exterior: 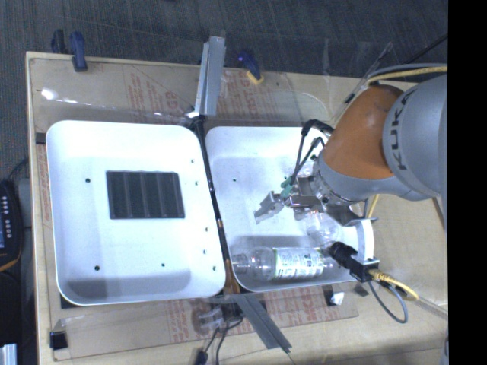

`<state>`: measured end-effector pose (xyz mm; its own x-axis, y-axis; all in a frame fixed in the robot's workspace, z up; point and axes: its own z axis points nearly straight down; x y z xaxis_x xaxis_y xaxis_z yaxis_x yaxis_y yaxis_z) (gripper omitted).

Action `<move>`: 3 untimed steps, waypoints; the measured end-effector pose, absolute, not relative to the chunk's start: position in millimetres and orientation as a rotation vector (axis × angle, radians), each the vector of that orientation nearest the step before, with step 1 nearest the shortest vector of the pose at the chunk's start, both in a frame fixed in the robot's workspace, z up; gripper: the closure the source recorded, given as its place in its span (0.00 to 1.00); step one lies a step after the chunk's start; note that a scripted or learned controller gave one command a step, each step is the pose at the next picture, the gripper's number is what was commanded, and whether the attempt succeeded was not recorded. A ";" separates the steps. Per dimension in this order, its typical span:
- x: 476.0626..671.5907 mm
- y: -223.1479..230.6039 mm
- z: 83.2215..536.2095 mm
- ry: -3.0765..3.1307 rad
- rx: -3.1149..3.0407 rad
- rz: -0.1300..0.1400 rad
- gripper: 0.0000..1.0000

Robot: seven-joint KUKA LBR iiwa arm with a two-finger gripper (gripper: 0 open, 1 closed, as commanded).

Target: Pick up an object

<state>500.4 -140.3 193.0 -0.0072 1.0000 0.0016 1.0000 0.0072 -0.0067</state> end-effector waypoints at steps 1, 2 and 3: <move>476.9 -175.6 176.7 -2.301 -2.136 0.001 0.00; 526.2 -209.8 171.0 -2.355 -2.077 0.001 0.00; 594.7 -209.4 143.9 -2.337 -2.095 0.004 0.00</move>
